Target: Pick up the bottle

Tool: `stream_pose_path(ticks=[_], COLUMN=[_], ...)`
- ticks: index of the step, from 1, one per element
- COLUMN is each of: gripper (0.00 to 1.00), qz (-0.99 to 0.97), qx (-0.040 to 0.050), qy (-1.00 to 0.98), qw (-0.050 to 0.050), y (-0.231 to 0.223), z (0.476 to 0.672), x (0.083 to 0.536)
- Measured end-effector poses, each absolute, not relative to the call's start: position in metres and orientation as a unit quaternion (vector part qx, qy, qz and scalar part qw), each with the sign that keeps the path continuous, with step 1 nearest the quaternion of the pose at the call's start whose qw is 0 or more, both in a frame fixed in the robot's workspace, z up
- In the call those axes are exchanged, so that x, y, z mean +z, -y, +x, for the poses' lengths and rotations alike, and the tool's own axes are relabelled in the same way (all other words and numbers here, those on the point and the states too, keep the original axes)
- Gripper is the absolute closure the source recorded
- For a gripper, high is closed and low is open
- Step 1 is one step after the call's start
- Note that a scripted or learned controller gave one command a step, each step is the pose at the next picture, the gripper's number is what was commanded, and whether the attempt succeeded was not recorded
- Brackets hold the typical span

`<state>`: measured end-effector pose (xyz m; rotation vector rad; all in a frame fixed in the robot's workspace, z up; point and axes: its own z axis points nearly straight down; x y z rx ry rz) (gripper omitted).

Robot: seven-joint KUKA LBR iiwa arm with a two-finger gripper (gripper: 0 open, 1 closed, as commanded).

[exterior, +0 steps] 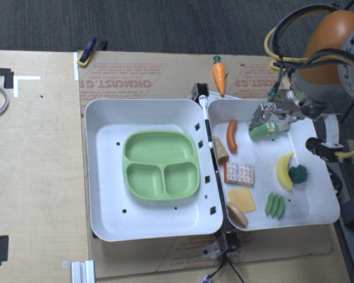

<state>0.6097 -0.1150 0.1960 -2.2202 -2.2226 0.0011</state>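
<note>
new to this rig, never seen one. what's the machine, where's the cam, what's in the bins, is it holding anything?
It is one robot arm, grey with an orange band, reaching in from the right. A single fixed camera looks down on the bench at a slant.

Two shallow white bins sit side by side. The left bin holds a green divided plate. The right bin holds toy food: a sausage, a banana, broccoli, green pea pods, a cheese slice and a patterned cracker. A toy carrot lies outside, above the bins.

The arm's hand is down at the top of the right bin, right at a green bottle. Whether it actually grips the bottle, I cannot tell from this view.
</note>
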Motion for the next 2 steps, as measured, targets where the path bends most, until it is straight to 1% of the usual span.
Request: stream_pose_path(ticks=[1, 2], gripper=[1.0, 1.0], qz=[-0.706, -0.703], qx=[0.0005, 0.0007], qy=[0.708, 0.712], qw=[0.0, 0.0], y=[0.115, 0.065], z=[0.61, 0.536], x=[0.206, 0.249])
